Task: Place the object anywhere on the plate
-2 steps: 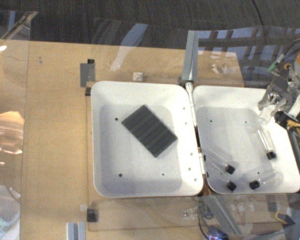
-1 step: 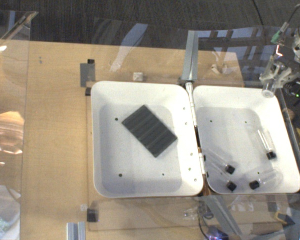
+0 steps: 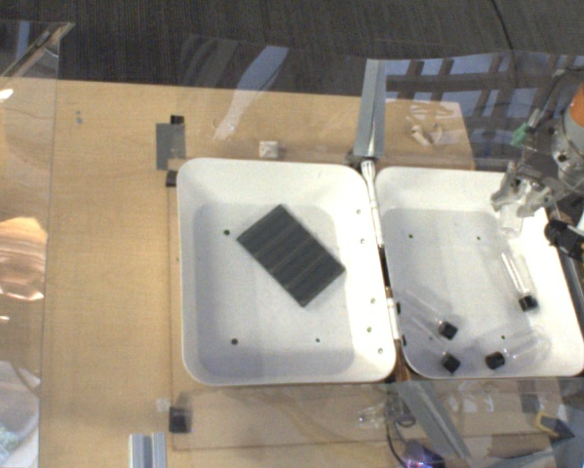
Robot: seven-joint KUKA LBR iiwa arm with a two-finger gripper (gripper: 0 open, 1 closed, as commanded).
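The plate is a dark grey ribbed rectangle lying at a slant in the middle of the left bin. Several clear plastic tubes with black caps lie in the right bin. One tube rests near that bin's right wall, another tube sits lower left, and a third tube lies along the front edge. My gripper hovers over the right bin's far right corner, above and apart from the nearest tube. Nothing shows in its grasp.
A metal divider post runs back from the gap between the bins. Small black clamps sit on the wooden bench near the left bin's corners. A glass panel reflects light on the left.
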